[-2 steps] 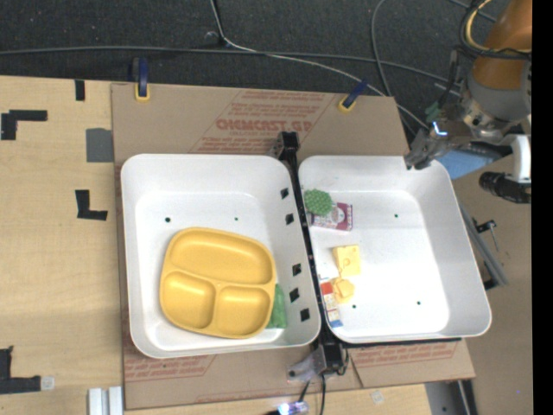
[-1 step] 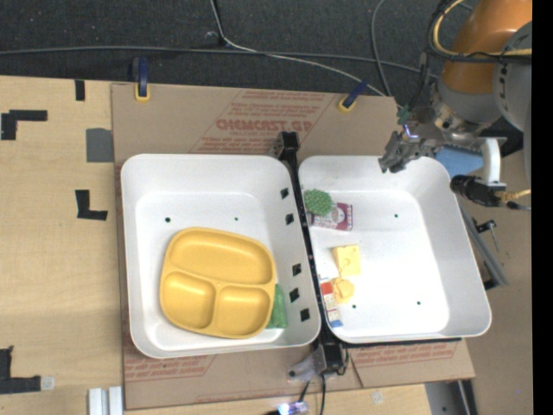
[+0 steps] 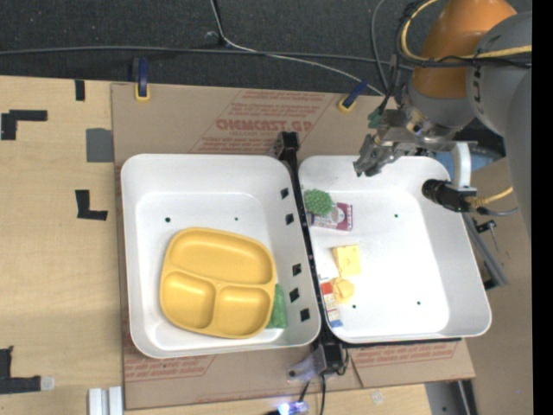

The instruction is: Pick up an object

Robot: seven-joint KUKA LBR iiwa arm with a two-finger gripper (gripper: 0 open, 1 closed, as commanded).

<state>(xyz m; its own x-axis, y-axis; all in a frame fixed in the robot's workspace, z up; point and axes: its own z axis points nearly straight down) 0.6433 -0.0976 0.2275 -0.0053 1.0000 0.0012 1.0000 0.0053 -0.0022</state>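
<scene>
1. Nearest the lens, the front rim of the left bin (image 3: 216, 350) and, just inside it, a yellow three-compartment tray (image 3: 218, 281) lying flat and filling most of the floor, with a green item (image 3: 278, 308) wedged between the tray's right edge and the bin wall, likely pushed there and awkward to reach.

2. A black divider strip (image 3: 298, 240) runs along the seam where the two bins meet, seemingly clamping them side by side so neither slides.

3. In the right bin (image 3: 432, 266), the loose candidates for the pick hug the left wall: a green bumpy ball (image 3: 318, 201) touching a small maroon-and-white packet (image 3: 339, 217) toward the back, a pale yellow block (image 3: 347, 258) near the middle, then a small yellow piece (image 3: 343, 290) and a red-and-white item (image 3: 329, 305) toward the front corner. Their crowding against the wall probably leaves little room for a finger on that side.

4. The gripper (image 3: 373, 163) hangs over the bin's back edge, well apart from every object and above them, nothing between its fingers. They point down and look only slightly parted, though the angle makes the gap hard to judge.

5. At far right, the grey arm (image 3: 501, 67) with its orange band (image 3: 458, 37) leans in over the bench, cables looping above the wrist. The pick appears not yet begun; the ball and packet lie nearest the tool.
</scene>
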